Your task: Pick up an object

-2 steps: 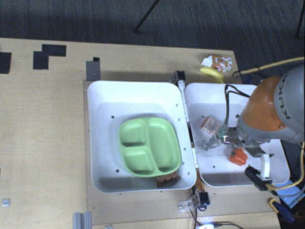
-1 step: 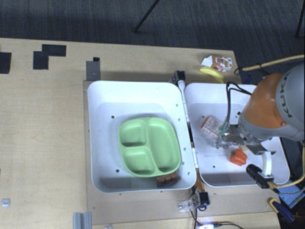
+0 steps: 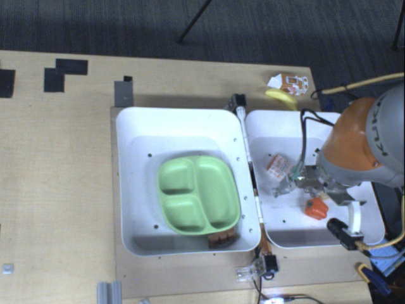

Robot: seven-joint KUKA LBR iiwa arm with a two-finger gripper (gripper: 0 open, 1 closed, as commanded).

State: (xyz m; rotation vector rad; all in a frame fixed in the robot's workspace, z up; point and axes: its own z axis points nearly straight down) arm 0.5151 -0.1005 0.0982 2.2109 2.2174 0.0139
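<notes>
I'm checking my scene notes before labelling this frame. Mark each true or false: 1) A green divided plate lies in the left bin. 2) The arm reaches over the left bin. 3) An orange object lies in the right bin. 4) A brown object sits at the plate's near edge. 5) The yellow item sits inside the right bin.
1) True: the green divided plate lies in the left bin.
2) False: the arm is over the right bin.
3) True: the orange object lies in the right bin, beside the gripper.
4) True: the brown object sits at the plate's near edge.
5) False: the yellow item lies on the bench, beyond the right bin.
</notes>
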